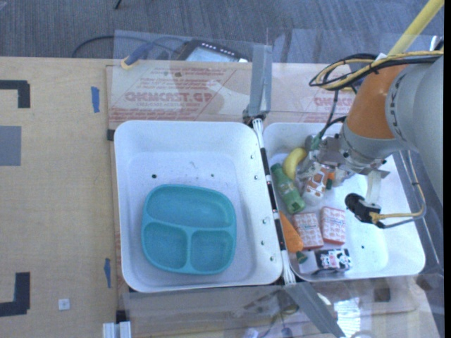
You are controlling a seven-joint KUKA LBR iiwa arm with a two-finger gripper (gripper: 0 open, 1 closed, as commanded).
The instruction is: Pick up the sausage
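My gripper [323, 169] is low in the upper left part of the right bin [402, 255], below the orange wrist band. Right under it lies a small reddish-orange and white item [318, 182], which may be the sausage; the gripper covers part of it, so I cannot tell whether it is held. Two pink patterned packs [308, 229] [333, 224] lie flat just in front of it.
A yellow banana [294, 159], a green bottle-shaped item [287, 189] and an orange carrot [290, 235] line the right bin's left wall. A black-and-white carton [332, 260] sits near its front. The left bin [141, 146] holds a teal divided tray [189, 229]. A black cable end [358, 206] hangs beside the gripper.
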